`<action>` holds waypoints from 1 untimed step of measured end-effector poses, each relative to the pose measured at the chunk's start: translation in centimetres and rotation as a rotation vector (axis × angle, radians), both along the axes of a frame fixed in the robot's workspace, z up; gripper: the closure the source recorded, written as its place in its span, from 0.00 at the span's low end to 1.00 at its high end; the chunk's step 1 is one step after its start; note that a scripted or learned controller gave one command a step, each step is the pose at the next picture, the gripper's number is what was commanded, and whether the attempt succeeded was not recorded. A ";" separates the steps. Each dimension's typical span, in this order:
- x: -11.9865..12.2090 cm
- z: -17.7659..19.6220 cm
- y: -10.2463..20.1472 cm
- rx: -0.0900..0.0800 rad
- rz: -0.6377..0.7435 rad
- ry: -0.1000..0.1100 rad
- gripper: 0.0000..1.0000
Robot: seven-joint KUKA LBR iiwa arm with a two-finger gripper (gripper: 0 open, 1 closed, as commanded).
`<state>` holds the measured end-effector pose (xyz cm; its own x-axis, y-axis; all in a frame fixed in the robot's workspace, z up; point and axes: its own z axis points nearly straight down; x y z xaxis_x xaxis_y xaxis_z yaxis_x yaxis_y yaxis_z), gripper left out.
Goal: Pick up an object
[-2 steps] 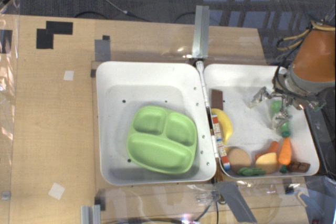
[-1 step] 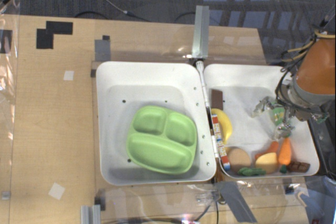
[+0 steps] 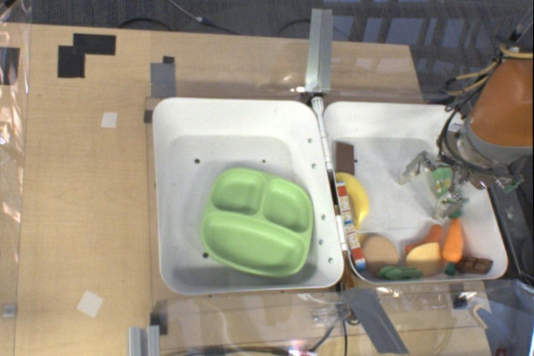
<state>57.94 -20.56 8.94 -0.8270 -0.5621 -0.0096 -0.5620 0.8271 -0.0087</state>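
— Where is the arm (image 3: 501, 108)?
— At the view's right, orange band uppermost, wrist angled down-left.
— And the gripper (image 3: 434, 179)?
— Below-left of that band, its metal fingers pointing down.

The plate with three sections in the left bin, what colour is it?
Light green. The plate shows best in the camera view.
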 end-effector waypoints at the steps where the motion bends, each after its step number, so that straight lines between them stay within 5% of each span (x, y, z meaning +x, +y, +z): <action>1: 0.3 0.0 1.7 0.000 -0.016 -0.002 0.00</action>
<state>58.25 -18.90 8.97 -0.8358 -0.5490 -0.0110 -0.5489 0.8358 -0.0096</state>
